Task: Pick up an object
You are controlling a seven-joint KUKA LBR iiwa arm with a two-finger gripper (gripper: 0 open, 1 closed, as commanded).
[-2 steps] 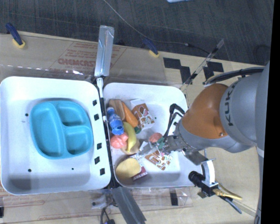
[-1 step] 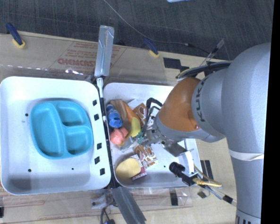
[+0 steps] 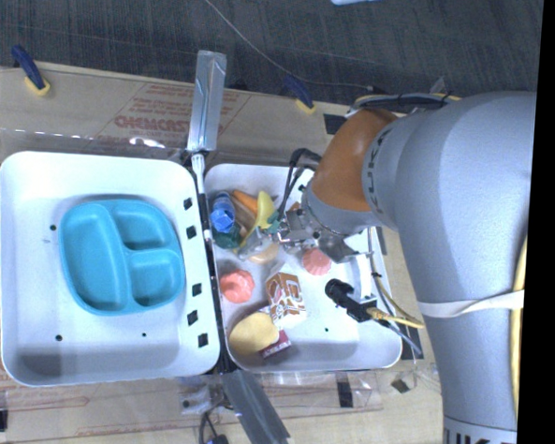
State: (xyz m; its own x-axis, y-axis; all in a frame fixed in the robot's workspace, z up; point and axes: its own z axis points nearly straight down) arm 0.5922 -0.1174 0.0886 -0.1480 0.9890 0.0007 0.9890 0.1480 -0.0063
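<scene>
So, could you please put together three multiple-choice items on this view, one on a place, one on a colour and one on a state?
1. Where does the divided tray lie?
A. in the left bin
B. in the right bin
C. on the bare bench

2. What colour is that tray?
A. red
B. blue
C. yellow

3. Where is the gripper?
A. over the left bin
B. outside both bins
C. low in the right bin among the objects

Key: 1 A, it sits inside the left bin. 2 B, its whole surface is light blue. 3 C, it is within the right bin, near the banana and the blue item.
</scene>
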